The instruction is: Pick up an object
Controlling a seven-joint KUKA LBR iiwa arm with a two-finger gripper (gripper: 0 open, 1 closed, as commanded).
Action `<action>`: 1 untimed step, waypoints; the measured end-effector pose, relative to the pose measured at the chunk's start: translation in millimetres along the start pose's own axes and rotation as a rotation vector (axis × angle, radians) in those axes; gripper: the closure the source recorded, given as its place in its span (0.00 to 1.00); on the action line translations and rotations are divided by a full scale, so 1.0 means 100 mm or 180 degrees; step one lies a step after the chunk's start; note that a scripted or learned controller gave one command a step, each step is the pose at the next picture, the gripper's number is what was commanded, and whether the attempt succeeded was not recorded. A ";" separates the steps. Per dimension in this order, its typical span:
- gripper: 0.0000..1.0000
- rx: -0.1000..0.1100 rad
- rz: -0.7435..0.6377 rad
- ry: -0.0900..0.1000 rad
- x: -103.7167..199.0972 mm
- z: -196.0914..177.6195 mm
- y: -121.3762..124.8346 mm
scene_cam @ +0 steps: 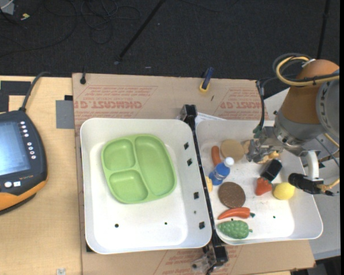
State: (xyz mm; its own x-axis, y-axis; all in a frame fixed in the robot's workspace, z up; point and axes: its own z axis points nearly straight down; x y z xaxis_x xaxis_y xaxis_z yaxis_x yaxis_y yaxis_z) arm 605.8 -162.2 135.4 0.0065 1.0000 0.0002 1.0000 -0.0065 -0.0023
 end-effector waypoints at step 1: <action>1.00 -0.0003 -0.0006 0.0000 -0.03 -0.40 0.02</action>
State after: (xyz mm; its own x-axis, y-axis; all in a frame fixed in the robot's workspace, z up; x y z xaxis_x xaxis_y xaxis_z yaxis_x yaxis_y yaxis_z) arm 607.9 -165.7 175.8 0.0047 1.0000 0.0001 1.0000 -0.0047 -0.0013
